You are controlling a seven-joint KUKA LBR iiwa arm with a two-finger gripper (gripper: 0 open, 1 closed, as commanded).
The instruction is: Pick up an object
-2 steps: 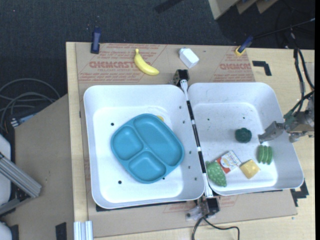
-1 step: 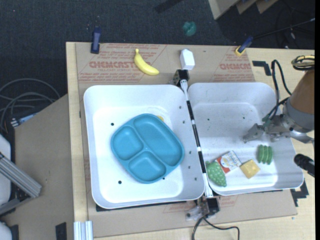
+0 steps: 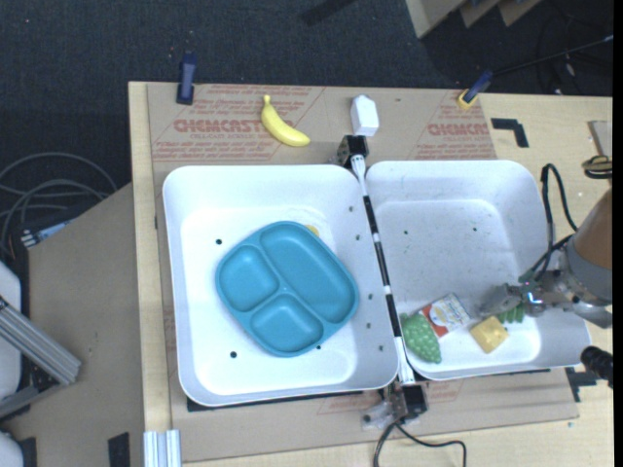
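Worktop (image 3: 243,129): a tan board with red printed lettering, filling most of the frame and carrying two white bins side by side.
Left bin (image 3: 190,261): centre-left of the frame, shallow and white, with a few dark holes in its floor.
Right bin (image 3: 458,222): centre-right of the frame, touching the left bin along a dark seam; its floor is lightly speckled.
Arm (image 3: 594,261): grey, entering from the right edge at mid-height and reaching into the lower right part of the right bin.
Blue tray (image 3: 284,287): lies flat in the middle of the left bin, turned at a slant, with three compartments.
Fingers (image 3: 508,303): low over the right bin's floor, pointing toward the left, just above the yellow block; I can't tell whether they are open or closed, and I see nothing between them.
Banana (image 3: 282,125): yellow, on the bare worktop above the left bin, toward the upper centre of the frame.
Green toy (image 3: 421,338): bumpy, in the lower left corner of the right bin, touching the packet.
Packet (image 3: 449,313): red and white, just upper right of the green toy.
Yellow block (image 3: 490,334): lower part of the right bin, right of the packet, near the front wall.
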